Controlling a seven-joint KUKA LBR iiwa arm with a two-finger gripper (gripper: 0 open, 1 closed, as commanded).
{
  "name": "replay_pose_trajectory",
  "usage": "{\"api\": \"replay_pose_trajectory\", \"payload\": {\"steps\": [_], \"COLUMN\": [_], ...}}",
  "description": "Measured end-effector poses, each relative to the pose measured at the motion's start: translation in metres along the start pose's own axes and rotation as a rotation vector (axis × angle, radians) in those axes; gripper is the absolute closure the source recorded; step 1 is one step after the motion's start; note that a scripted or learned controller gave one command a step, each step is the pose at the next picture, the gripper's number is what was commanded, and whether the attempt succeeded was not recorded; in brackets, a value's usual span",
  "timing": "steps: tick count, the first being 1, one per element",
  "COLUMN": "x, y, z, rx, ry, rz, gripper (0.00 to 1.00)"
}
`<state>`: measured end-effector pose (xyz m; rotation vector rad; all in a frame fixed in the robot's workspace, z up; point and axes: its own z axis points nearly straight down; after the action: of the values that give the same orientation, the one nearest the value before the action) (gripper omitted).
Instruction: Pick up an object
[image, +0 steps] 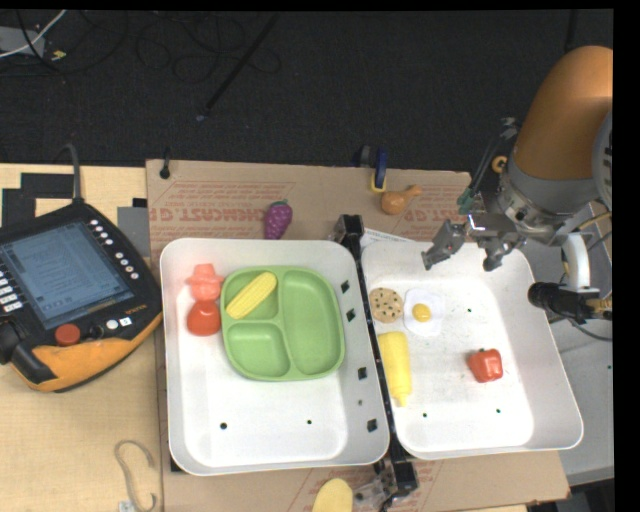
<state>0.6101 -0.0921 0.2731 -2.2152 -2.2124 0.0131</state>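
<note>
The arm reaches in from the right of the frame, its orange band (570, 110) filling the upper right corner, and the hand (466, 245) hangs over the upper edge of the right bin (540, 400) with its two dark fingers (440, 248) spread apart and nothing between them. Inside the right bin, a cookie (386, 304) lies near the upper left corner, just beside a fried egg toy (422, 314); below them a yellow corn-like piece (397, 365) lies lengthwise along the bin's left side, and a red pepper toy (486, 366) sits alone toward the middle right, well apart from the hand. The left bin (260, 440) holds a green divided plate (283, 323) with a yellow corn cob (249, 294) resting in its upper left compartment, and a red and pink bottle-shaped toy (204, 300) stands just beside the plate's left rim. On the cardboard sheet (220, 205) behind the bins, a purple grape cluster (278, 219) lies above the left bin and an orange duck-like toy (399, 199) lies above the gap between the bins. A yellow object (333, 495) shows at the bottom edge of the frame. A teach pendant (70, 290) with a screen rests on the tabletop (60, 440) at the left.
</note>
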Motion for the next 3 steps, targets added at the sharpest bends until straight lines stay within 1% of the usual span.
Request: {"api": "replay_pose_trajectory", "payload": {"steps": [1,2,3], "x": [0.000,0.003,0.007], "y": [0.002,0.004,0.007], "z": [-0.007,0.057,0.101], "rx": [-0.012,-0.007,-0.007], "ry": [-0.001,-0.001,-0.001], "rz": [-0.002,-0.003,-0.002], "gripper": [0.00,0.00,0.00]}}
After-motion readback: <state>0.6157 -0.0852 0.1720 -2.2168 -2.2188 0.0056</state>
